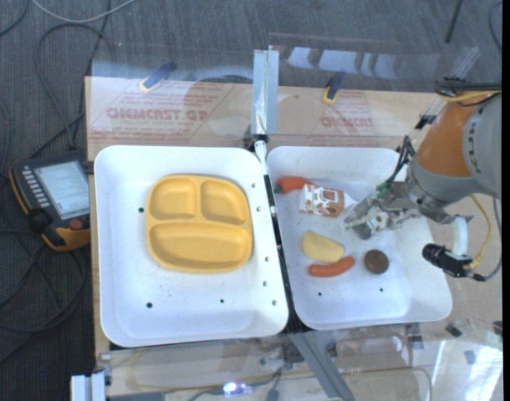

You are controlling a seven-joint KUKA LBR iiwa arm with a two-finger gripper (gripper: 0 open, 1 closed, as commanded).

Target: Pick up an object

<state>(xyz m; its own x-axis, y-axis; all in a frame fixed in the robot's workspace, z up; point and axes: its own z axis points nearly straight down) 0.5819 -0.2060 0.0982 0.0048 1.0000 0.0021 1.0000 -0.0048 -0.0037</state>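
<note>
Gripper (365,220) poised low in right bin (422,307), nothing seen between its fingers; open or clenched, cannot tell.

Just left of gripper: small carton (322,200). Probably light, stiff-sided, slightly crushable; best pinched across its short flat sides.

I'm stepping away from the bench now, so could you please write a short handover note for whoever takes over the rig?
Gripper: low over the right bin, nothing visibly between its fingers.
Right bin holds a carrot, a small carton, a yellow piece, a red sausage and a brown round piece.
Left bin holds the yellow divided tray.
Done: nothing lifted yet.
Left: grasp and raise one object.
</note>
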